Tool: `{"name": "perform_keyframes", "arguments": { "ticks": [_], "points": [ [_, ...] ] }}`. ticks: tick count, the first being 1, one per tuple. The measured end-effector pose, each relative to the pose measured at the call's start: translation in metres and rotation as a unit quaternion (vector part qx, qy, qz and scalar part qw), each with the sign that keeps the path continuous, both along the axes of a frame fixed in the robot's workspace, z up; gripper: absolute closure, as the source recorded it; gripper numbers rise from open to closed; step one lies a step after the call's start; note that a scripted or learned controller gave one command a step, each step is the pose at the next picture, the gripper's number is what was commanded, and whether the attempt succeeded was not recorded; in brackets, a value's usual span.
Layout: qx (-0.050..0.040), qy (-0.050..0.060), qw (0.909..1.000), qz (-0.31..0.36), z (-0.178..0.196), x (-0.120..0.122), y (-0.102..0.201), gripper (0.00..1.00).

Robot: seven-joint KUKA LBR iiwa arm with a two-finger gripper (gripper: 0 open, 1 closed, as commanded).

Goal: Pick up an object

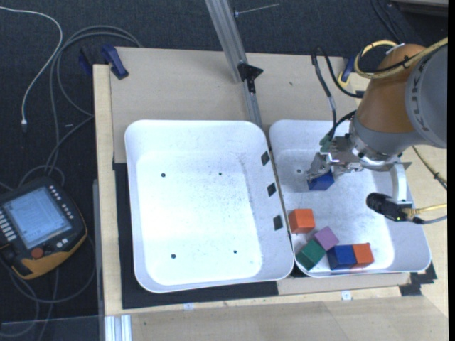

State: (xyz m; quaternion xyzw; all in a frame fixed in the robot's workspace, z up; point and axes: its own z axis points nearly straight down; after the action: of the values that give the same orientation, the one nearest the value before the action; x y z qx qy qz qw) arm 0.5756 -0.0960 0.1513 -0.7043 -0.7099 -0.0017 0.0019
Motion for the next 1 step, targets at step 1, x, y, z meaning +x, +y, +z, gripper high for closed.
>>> {"name": "perform_keyframes", "arguments": {
  "ticks": [1],
  "points": [
    [-0.0005, -0.003, 1.0000, 0.001, 0.0509, 0.0219, 0.0909, 1.00]
  ]
}}
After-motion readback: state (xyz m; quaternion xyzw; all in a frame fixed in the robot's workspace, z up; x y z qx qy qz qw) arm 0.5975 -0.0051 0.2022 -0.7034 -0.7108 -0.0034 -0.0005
